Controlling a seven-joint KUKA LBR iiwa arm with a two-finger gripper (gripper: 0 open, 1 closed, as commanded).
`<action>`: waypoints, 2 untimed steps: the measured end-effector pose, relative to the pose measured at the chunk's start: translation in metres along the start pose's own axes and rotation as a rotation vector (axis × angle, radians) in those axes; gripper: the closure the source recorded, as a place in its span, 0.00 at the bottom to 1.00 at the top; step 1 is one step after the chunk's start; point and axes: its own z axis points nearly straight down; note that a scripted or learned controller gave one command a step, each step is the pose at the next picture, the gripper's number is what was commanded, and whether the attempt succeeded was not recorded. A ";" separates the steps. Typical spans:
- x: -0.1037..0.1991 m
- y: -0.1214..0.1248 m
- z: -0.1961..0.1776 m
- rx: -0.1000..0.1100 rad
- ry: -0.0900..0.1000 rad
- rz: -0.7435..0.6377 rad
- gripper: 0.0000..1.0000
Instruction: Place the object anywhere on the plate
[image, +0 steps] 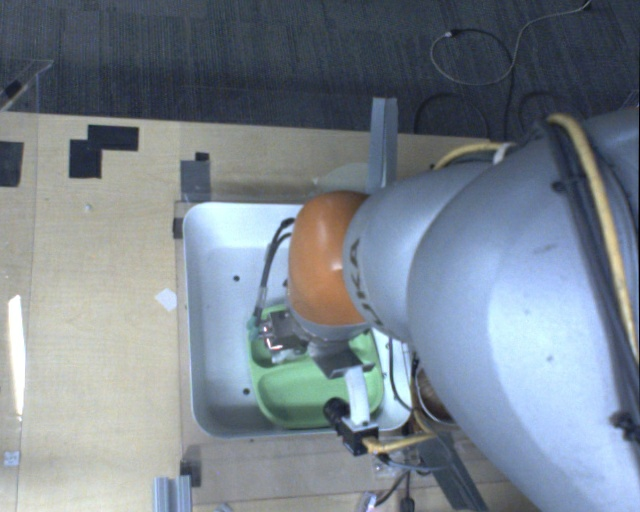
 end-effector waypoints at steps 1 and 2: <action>0.011 0.013 -0.023 -0.001 0.000 0.041 1.00; 0.033 0.006 -0.056 -0.002 0.000 -0.045 1.00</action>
